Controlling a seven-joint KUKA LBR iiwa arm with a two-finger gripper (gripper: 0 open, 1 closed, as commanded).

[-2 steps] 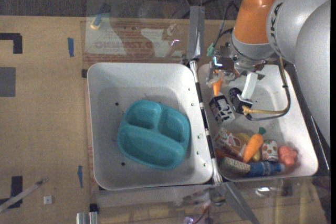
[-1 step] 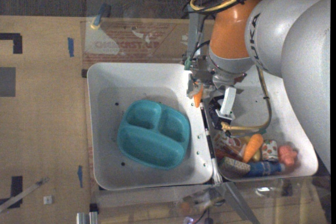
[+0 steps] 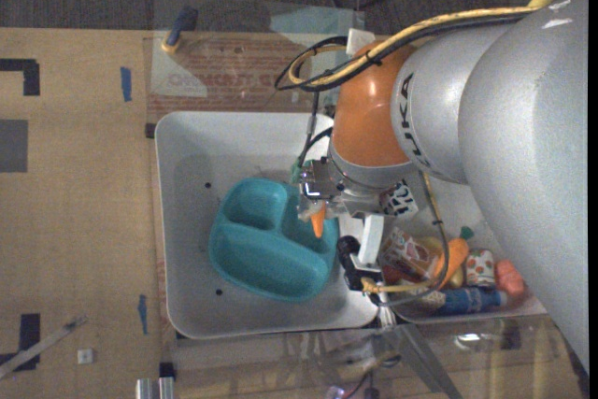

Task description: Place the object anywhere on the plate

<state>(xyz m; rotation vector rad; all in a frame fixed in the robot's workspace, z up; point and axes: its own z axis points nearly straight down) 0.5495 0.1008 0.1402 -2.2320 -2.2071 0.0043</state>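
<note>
1. You're looking at the hand (image 3: 318, 201) hanging under the grey arm's (image 3: 505, 107) orange band (image 3: 369, 121), over the left white bin (image 3: 187, 154).
2. Hand is pinching a small orange object (image 3: 318, 221) w/ a green bit near its top; the object is sticking out just below the hand, tilted.
3. Teal plate (image 3: 266, 243), divided into compartments, is lying in the left bin, directly left of and below the hand; the orange object is hovering over the plate's right edge. Can't tell if it's touching the plate.
4. Right of the hand, the right bin (image 3: 467, 318) is holding a clutter of items: a black-and-white spotted thing (image 3: 400, 198) just right of the hand, a colourful packet (image 3: 406, 257), an orange carrot-like toy (image 3: 455, 259), a blue tube (image 3: 467, 301), a reddish item (image 3: 509, 278).
5. Yellow cable (image 3: 448, 19) is running along the arm, above the hand.
6. Far left of the hand, the wooden counter (image 3: 75, 201) is showing blue tape marks (image 3: 126, 83) and black squares (image 3: 21, 75).
</note>
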